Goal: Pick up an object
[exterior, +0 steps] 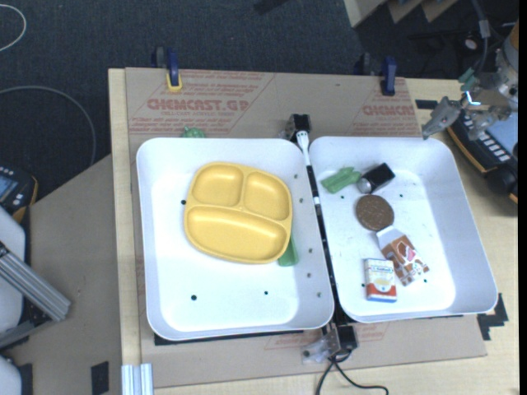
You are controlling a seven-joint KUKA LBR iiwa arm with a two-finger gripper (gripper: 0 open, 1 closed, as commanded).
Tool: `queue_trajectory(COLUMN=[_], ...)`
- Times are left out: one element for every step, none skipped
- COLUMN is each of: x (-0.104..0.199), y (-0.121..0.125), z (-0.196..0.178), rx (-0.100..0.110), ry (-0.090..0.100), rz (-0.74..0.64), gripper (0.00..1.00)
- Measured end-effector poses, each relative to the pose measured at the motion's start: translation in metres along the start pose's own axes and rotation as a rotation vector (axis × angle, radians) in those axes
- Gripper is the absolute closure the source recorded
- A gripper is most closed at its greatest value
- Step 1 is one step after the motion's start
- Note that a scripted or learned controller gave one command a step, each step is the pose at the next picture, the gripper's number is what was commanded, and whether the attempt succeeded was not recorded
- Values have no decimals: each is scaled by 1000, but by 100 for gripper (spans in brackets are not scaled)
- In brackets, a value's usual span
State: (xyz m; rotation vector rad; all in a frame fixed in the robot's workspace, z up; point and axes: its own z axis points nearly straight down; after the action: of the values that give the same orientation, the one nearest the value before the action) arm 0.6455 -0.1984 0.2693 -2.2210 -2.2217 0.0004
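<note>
Where 2 bins sit, board (247, 97) printed "CHEMCAST", claw (440, 115) state unclear, small orange carton (380, 279)

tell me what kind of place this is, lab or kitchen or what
Most likely a robotics lab test bench, not a kitchen. Two white bins sit on a board held by blue clamps, with loose cables on the carpet and small test items such as a yellow divided plate.

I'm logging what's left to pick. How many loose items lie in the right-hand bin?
5: green piece and black block at the far end, brown disc mid-bin, two small packets nearer. More may hide underneath.
</note>
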Motion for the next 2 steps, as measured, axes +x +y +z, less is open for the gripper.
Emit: queue_trajectory(x=[19, 55], y=[-10, 3], z=[157, 173], rx=[-14, -16], ry=[-4, -10], rz=[-1, -1], gripper=[0, 0])
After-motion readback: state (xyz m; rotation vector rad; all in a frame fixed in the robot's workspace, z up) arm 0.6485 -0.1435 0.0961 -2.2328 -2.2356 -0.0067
